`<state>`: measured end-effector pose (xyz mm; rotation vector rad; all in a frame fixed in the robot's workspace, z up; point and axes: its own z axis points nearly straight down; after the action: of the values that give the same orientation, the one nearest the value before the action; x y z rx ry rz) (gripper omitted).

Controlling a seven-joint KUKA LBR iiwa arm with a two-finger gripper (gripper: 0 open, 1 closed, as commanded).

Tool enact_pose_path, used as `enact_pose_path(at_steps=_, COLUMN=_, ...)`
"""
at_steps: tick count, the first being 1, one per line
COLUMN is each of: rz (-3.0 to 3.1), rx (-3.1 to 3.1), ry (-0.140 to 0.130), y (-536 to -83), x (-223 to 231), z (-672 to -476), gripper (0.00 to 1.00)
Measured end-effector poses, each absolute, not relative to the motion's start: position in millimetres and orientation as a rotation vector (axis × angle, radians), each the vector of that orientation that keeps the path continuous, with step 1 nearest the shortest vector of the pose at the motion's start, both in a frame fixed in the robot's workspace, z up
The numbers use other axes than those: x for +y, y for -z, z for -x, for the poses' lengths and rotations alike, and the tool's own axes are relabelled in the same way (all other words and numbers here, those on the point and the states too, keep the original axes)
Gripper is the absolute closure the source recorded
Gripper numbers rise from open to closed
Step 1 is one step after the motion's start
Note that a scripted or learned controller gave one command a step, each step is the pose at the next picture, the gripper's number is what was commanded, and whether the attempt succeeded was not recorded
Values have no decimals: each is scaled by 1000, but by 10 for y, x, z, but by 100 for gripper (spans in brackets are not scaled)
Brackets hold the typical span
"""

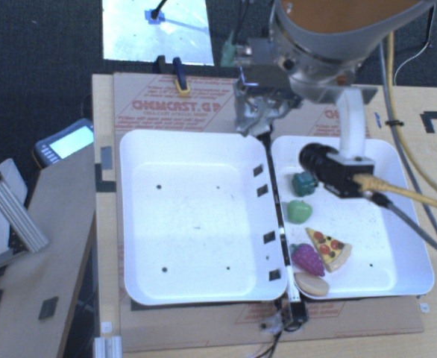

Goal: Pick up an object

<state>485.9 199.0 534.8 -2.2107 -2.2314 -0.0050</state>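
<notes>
Dark carpet surrounds a wooden bench (69,222) topped with a brown cardboard sheet (174,107) printed in red lettering. Two shallow white bins sit side by side on it. Left bin (192,218): bare white floor with a few small dark dots. Right bin (397,256): all the small objects, clustered along its left side near the divider.

Objects in right bin, far to near:
- teal block-like toy (304,183), just left of the arm's black camera housing (330,170)
- green rounded piece, apple-like (299,211)
- toy pizza slice (330,248) with red dots, lying flat
- purple grape cluster (307,259), touching the pizza slice's left edge
- tan oval piece (312,283) at the near rim, just beside the grapes

Arm enters from upper right, orange band showing at top. Gripper (257,119) hangs over the far end of the divider between the bins, well apart from the toys. Jaw state: cannot tell, the metal parts blur together. Nothing visibly held.

Yellow cable (409,192) trails right from the black housing. Shiny metal plate (155,21) lies on the floor at far left.
</notes>
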Motion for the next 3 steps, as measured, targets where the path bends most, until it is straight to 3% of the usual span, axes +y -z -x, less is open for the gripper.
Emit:
enact_pose_path(at_steps=1, rz=2215, rx=-2230, ry=4, y=-5343, x=2361, z=-5223, gripper=100)
enact_pose_path(at_steps=2, rz=2222, rx=-2221, ry=2, y=-5355, x=1908, z=-4850, gripper=100)
enact_pose_path(at_steps=3, rz=2214, rx=-2229, ry=5, y=-5347, x=2328, z=-5043, gripper=100)
